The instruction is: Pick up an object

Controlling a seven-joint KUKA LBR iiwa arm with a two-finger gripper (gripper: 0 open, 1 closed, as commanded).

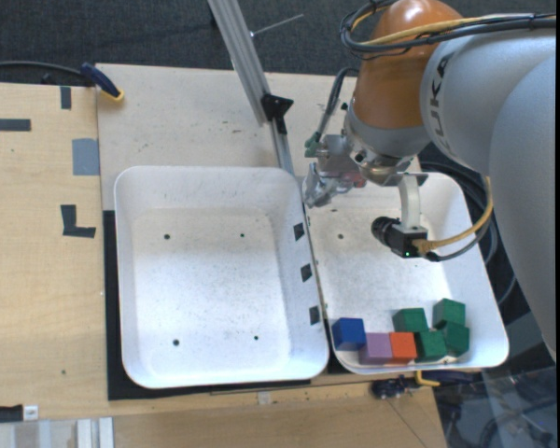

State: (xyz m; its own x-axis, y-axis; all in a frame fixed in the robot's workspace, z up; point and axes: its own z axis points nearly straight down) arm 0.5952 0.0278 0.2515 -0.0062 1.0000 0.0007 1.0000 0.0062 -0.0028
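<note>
I take the right-hand bin (pixel 467 215) as my landmark. The gripper (pixel 319 190) hangs over that bin's far left corner, just beside the rim it shares with the left-hand bin (pixel 131 250). From this slanted view I cannot tell whether anything sits between its tips or how they stand.

The blocks, any of which would serve the task, lie clustered along the same bin's near wall, well apart from the gripper. From the gripper they lie toward the near edge of the bin and somewhat toward its right side, so I judge that the coming move turns on a travel across the bin floor toward that near wall, then a descent. The nearest candidate is the blue block (pixel 348 332), at the left end of the cluster, close to the shared rim. It looks roughly cubic, with no clear long axis, so I expect wrist rotation to matter little.

Count, by colour: one blue block; one purple block (pixel 379 346), touching an orange block (pixel 403 345); and green blocks (pixel 436 329), which I count as four, though they crowd together and the exact number is uncertain. One arm (pixel 504 91) serves both bins.
</note>
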